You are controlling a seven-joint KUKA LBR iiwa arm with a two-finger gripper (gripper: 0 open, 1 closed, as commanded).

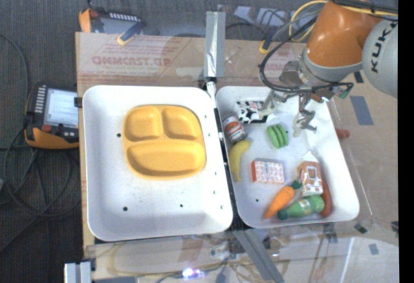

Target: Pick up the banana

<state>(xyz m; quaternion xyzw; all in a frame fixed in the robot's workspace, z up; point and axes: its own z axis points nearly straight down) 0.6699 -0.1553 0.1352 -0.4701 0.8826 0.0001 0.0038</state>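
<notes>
The banana (238, 157) is pale yellow and lies along the left wall of the right bin (343, 175), just below a small can (232, 128). My gripper (287, 112) hangs over the upper part of the right bin, above and to the right of the banana. Its two fingers (304, 119) are spread apart with nothing between them. A green pea pod (277, 135) lies just below the gripper, and a black-and-white cow toy (249, 112) sits to its left.
The left bin (97, 165) holds a yellow divided tray (165, 140). In the right bin lie a pink-and-white wafer pack (267, 171), a carrot (279, 201), a green bottle (301, 207), a small carton (310, 176) and a red sausage (326, 201).
</notes>
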